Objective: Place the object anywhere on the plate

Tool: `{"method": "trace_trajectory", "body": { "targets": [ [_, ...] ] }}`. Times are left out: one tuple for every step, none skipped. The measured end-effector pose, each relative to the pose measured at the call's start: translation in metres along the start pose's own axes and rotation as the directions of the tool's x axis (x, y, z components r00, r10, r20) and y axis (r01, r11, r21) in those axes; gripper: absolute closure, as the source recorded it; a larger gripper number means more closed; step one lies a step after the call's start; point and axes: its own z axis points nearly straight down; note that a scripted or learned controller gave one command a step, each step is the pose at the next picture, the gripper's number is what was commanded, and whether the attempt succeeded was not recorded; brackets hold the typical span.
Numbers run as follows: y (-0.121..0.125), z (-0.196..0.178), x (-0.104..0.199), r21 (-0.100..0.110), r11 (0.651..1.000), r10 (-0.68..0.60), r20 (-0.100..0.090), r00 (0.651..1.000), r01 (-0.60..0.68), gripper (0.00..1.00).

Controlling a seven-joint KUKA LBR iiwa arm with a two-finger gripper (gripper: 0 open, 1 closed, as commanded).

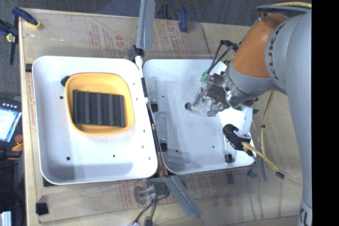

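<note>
The yellow plate, with a dark ridged centre, lies in the left white bin. My gripper is down inside the right white bin, towards its right half, well apart from the plate. Its translucent tip sits close to the bin floor, with a small dark spot at its left end. I cannot make out any object held in it, and the wrist hides whatever lies under it.
The raised rims of the two bins meet in a ridge between gripper and plate. A metal bar stands at the back, with blue clamps on the bench corner. Cables trail by the right bin's edge.
</note>
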Motion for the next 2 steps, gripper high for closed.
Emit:
{"method": "trace_trajectory", "body": {
  "targets": [
    [0.005, -0.077, 0.072, -0.004, 0.993, -0.12, 0.002, 0.993, 0.12, 1.0],
    [0.03, 0.02, 0.11, -0.001, 0.977, -0.213, 0.004, 0.977, 0.213, 1.0]
  ]
}}
